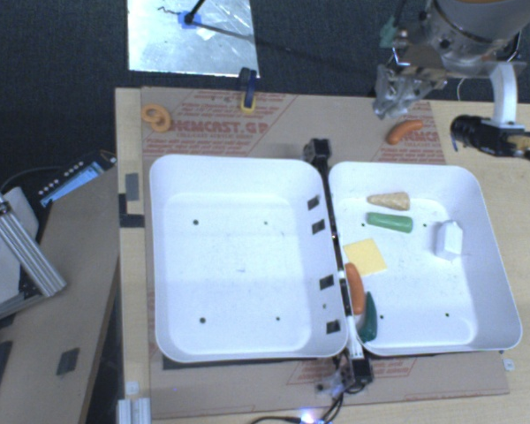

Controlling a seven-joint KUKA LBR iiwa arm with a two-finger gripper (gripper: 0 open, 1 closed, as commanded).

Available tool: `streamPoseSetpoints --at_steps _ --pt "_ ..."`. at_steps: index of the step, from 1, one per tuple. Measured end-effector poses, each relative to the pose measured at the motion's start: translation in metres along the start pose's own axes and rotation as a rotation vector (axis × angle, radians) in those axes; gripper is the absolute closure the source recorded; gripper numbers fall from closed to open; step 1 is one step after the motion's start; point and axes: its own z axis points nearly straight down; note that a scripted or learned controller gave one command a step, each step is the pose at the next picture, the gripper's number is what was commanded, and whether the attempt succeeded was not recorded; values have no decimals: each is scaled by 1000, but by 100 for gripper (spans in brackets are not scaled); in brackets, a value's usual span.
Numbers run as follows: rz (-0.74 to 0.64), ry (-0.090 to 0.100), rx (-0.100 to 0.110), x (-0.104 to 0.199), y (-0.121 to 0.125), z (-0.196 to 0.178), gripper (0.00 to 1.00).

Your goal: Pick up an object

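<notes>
Nothing picked yet. Gripper (pixel 396 102) poised past the far edge of the right bin (pixel 490 237) — jaw state impossible to tell, nothing visibly between them. Candidates waiting in that bin — green piece (pixel 389 223), yellow square (pixel 365 256), white block (pixel 448 238). Descent, grasp, lift all remaining.

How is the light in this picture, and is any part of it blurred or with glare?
Camera view: even, soft light on both bins, with only faint shadows beside the yellow square and the white block; strong glare on the silver sheet at the top; the tool looks a little soft, the right bin is sharp.
</notes>
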Motion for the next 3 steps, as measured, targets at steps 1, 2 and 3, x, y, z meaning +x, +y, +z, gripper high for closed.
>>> streamPoseSetpoints --at_steps 1,2,3 --pt "4 -1 2 45 10 -15 100" --pt "-1 2 4 121 -27 -37 100" --pt "0 1 8 191 -62 -15 100"
